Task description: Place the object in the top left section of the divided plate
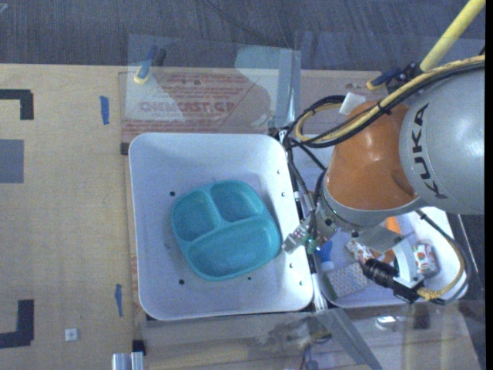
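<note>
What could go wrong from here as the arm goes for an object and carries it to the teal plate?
1. The arm's orange band and wrist cover much of the right white bin, hiding the small objects there, so a pick could miss.
2. The raised walls between the bins lie on the carry path; a low-hanging object might catch.
3. The teal divided plastic plate sits rotated, so its top left section is easy to mistake.

One fixed overhead view, slanted down onto both white bins (146,206), arm (416,153) entering from right.
</note>
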Robot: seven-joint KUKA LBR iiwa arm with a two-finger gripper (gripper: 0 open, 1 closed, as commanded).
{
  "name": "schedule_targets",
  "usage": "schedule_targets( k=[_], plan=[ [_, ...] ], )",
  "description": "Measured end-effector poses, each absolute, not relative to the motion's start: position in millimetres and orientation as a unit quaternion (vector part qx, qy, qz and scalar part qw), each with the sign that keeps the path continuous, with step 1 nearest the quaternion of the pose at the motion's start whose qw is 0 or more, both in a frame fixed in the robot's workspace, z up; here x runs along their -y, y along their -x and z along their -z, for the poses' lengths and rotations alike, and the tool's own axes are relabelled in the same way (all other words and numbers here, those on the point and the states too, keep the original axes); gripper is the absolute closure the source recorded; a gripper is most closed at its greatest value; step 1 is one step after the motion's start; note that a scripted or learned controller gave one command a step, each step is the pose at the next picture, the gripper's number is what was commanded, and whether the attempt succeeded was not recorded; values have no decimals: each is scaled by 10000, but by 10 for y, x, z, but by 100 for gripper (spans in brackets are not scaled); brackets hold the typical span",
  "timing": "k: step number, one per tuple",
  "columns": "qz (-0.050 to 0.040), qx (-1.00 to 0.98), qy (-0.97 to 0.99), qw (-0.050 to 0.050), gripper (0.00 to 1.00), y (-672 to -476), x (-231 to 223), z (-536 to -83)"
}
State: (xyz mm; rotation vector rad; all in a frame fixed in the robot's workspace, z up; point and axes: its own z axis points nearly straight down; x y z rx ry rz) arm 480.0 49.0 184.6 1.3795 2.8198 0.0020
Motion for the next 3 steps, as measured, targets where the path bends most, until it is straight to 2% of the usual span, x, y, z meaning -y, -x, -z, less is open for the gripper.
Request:
schedule_targets(
  k=[1, 2, 3],
  plan=[
    [-3, -8049, -5934, 7, 100, -4789, -1492, -2239],
    [-59, -8498, -5270, 41, 100, -4829, -1931, -996],
    [-48, -8484, -5293, 81, 0, -4854, -1885, -1000]
  ],
)
